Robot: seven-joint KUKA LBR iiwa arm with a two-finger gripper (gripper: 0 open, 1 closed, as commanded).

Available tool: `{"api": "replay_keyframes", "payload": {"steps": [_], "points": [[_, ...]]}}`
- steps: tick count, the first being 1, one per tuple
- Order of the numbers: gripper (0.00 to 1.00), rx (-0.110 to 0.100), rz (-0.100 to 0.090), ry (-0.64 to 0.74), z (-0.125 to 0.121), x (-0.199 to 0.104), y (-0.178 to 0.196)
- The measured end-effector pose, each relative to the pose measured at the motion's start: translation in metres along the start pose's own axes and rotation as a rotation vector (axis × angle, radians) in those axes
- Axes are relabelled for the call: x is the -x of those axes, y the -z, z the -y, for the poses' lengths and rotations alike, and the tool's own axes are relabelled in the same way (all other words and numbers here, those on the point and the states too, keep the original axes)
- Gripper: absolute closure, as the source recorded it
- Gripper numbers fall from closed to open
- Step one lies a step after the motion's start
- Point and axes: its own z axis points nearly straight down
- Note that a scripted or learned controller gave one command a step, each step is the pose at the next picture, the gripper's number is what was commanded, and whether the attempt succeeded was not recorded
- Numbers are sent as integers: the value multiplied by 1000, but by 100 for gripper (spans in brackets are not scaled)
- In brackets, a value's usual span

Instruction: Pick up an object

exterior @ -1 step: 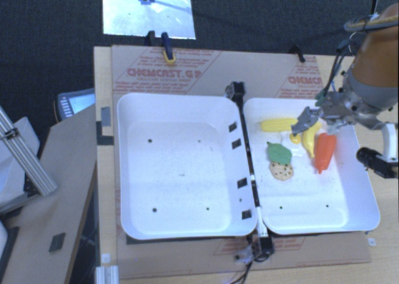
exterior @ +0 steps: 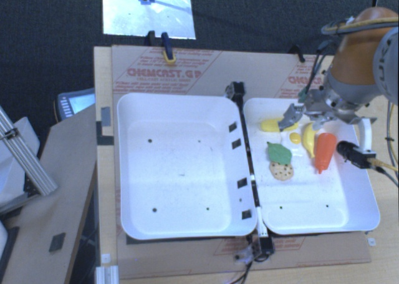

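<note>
Five small toy foods lie clustered in the upper half of my right bin (exterior: pixel 355 214): a yellow lemon-like piece (exterior: pixel 270 125), a banana (exterior: pixel 308 140), an orange carrot (exterior: pixel 323 151), a green leaf (exterior: pixel 278 151) and a spotted cookie (exterior: pixel 282 171). My gripper (exterior: pixel 292 118) hangs low over the far edge of this cluster, just beside the yellow piece and near the banana's upper end. From this slant I cannot tell whether it is spread wide or narrowed, and nothing is visibly held.

The left bin (exterior: pixel 181 164) plays no part in this step.

To do the step well, I judge that the target should be chosen before descent. The yellow piece is nearest and has free space on its far side, so it seems the cleanest choice. The banana and carrot lie touching or nearly so, and closing between them risks pushing both aside. The leaf overlaps the cookie and looks too flat to pinch reliably. I should centre over the chosen piece, align across its short axis, and descend straight.
</note>
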Motion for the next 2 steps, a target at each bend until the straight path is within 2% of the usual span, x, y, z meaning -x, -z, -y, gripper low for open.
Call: {"api": "replay_keyframes", "payload": {"steps": [1,2], "points": [[0,-6,-3,1,52,-43,-19],[0,5,-3,5,1,-100,-16]]}}
